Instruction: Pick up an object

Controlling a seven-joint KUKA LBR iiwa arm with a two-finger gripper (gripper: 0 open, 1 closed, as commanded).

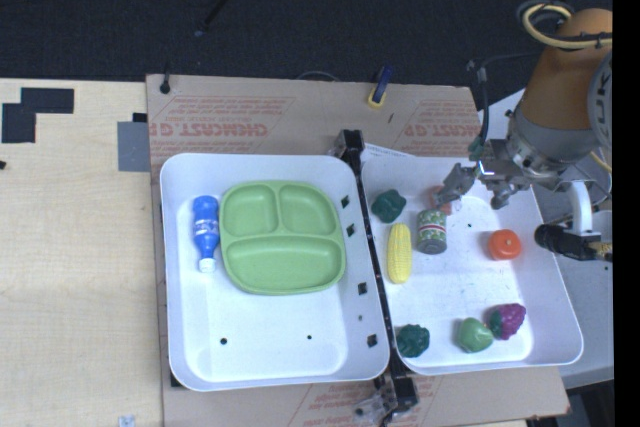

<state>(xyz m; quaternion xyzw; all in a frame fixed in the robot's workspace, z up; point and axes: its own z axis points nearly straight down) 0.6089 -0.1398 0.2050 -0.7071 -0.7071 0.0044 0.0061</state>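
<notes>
Item: small labelled can (432,231), upright in right bin (560,315), just below my gripper (462,185). Fingers: spread apart, holding nothing. Handling: I centre over it, avoid corn cob (399,252) alongside, descend straight.

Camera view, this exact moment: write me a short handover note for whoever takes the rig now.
Gripper: over the right bin's far side, holding nothing that I can see; open or shut can't be told.
Right bin: small can nearest the gripper, corn cob, orange piece, purple piece, three green pieces.
Left bin: green divided plate, blue bottle.
Done: nothing lifted.
Left: grasp and raise one object.
</notes>
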